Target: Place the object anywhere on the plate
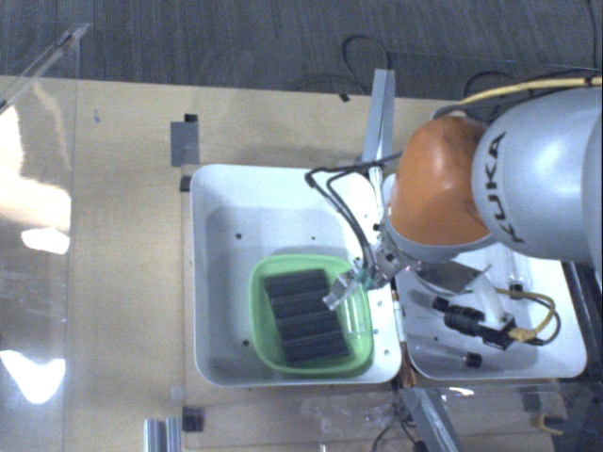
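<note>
End effector (341, 290) over green plate (353, 342); grip state unclear. Confirm you hold the object before lowering centrally.

Arm (528, 177) cut by right edge, hides right bin (565, 361).

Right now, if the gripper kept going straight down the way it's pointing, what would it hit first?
Most likely the dark ridged object on the green plate, near its right side. The gripper hangs over that spot, though its height above the plate is unclear from this slanted view.
</note>
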Robot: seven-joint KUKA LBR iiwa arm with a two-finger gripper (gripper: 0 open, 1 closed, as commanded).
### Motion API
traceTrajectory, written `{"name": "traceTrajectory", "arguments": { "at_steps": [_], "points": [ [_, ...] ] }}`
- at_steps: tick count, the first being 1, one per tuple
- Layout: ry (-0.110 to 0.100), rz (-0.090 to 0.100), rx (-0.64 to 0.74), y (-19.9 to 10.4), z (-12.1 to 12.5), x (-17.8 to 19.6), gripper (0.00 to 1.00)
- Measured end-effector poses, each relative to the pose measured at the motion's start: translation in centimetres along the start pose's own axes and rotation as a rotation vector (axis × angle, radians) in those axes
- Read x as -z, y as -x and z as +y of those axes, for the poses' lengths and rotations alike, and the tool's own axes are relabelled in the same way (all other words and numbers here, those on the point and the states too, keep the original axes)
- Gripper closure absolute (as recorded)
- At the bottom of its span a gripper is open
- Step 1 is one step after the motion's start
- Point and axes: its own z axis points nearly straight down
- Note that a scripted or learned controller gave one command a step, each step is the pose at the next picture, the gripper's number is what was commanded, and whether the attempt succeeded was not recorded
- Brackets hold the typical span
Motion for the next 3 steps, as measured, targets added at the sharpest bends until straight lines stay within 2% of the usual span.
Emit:
{"name": "traceTrajectory", "arguments": {
  "at_steps": [1,2,3],
  "points": [
    [0.002,-0.002,-0.014,4.1,-0.1,1.9,0.00],
    [0.004,-0.004,-0.029,9.4,0.1,15.7,0.00],
    [0.014,-0.013,-0.022,9.4,0.4,16.9,1.00]
  ]
}}
